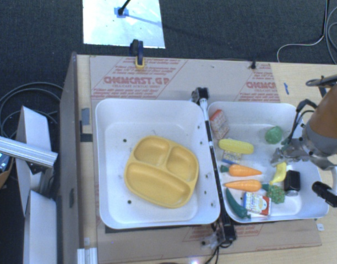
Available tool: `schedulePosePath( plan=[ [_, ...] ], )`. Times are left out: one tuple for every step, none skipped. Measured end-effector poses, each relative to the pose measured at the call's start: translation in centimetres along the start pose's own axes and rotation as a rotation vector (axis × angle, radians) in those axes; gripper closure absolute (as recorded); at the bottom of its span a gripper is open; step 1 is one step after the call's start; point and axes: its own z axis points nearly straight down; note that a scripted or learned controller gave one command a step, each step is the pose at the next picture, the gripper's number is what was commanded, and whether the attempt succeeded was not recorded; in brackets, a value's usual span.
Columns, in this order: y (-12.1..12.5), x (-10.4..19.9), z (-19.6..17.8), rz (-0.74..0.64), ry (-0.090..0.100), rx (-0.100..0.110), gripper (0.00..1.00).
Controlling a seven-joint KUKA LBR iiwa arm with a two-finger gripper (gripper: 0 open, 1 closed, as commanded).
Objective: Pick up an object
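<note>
Hanging over the right bin (309, 205), the end effector (282, 157) sits just above a small yellow banana (279, 173); its grip cannot be told. The toy looks light, hard and smooth; grab its middle.

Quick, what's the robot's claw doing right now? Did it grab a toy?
Gripper: down in the right bin beside the banana; cannot be told whether it is open, closed or holding anything.

arm: grey with orange band, reaching in from the right edge, wrist bent down
gripper (280, 157): low, at the scene's right, fingers hard to make out
</note>
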Motion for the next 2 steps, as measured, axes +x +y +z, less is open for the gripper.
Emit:
schedulePosePath(
  plan=[
    [5.0, 4.7, -10.8, -0.01, -0.001, -0.012, 1.0],
    [5.5, 14.1, -13.6, -0.012, 0.004, -0.001, 1.0]
  ],
)
